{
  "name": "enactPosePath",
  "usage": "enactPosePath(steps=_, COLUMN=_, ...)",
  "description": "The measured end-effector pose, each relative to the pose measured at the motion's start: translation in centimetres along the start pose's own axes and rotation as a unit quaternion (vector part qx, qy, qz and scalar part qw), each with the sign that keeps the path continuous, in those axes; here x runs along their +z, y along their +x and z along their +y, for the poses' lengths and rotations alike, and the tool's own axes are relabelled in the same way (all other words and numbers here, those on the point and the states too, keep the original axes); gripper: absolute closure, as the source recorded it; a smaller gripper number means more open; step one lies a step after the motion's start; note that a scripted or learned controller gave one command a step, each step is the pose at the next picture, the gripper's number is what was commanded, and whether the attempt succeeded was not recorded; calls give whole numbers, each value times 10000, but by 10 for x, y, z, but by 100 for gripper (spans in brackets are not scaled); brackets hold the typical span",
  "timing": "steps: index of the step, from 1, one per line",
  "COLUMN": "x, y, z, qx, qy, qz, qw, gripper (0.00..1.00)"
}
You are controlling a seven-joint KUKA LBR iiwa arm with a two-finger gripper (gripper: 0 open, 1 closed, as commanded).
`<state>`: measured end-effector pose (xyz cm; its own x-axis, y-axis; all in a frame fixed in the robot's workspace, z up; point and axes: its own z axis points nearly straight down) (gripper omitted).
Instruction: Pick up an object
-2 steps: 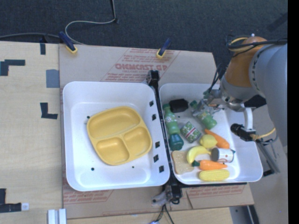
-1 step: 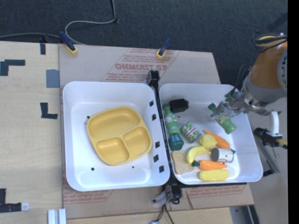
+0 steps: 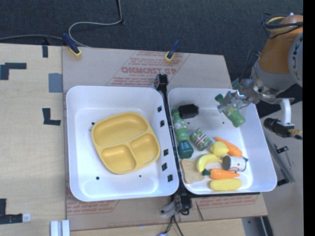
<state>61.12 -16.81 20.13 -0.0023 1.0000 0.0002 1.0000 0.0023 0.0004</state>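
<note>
My gripper [image 3: 229, 103] hangs over the far right corner of the right bin [image 3: 256, 132]. A small green bottle-shaped toy [image 3: 236, 117] sits between its fingers, tilted and seemingly raised off the bin floor. Below it in the same bin lie a black block [image 3: 188, 110], a green bottle [image 3: 179, 130], a green can [image 3: 201, 139], a banana [image 3: 208, 162], two carrots [image 3: 228, 145] [image 3: 222, 173], a corn cob [image 3: 225, 184] and a slice of bread [image 3: 191, 171].
The left bin [image 3: 78, 132] holds a yellow divided plate [image 3: 126, 141]. A black clip [image 3: 161, 80] joins the bins at the far edge. Both bins rest on cardboard [image 3: 142, 70], and the grey and orange arm [image 3: 280, 58] comes in from the right.
</note>
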Motion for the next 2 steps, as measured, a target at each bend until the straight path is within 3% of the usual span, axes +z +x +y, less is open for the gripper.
enactPosePath(steps=1, x=18, y=85, z=10, qx=-2, qy=7, qz=5, qw=10000, gripper=100)
enactPosePath(steps=2, x=-20, y=137, z=-31, qx=-4, qy=9, qz=5, qw=10000, gripper=100)
